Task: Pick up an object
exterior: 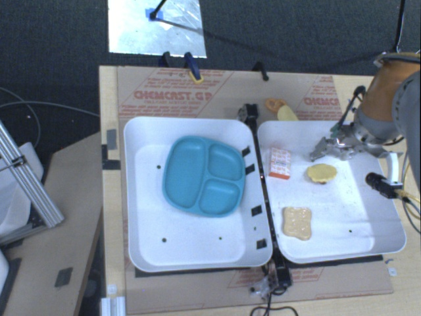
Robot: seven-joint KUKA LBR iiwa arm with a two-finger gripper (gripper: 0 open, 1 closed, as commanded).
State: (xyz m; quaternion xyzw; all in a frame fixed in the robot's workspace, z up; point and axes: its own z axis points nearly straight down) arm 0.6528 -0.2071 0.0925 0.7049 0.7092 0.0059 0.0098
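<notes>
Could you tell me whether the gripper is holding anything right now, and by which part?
Nothing is held: the gripper hovers above the yellow round piece, apart from it.

The arm point(401, 101) enters from the right as a thick, rounded grey body with a broad orange band point(388, 87) wrapped around it above the wrist. Below the band sits a paler grey, metallic wrist section. The gripper point(322, 153) is made of bare silvery metal with angular, pointed fingers. A thin dark cable point(350, 110) runs along the wrist towards the gripper. A black cylindrical piece point(383, 184) with a white bracket point(393, 166) juts out beside the arm.
</notes>
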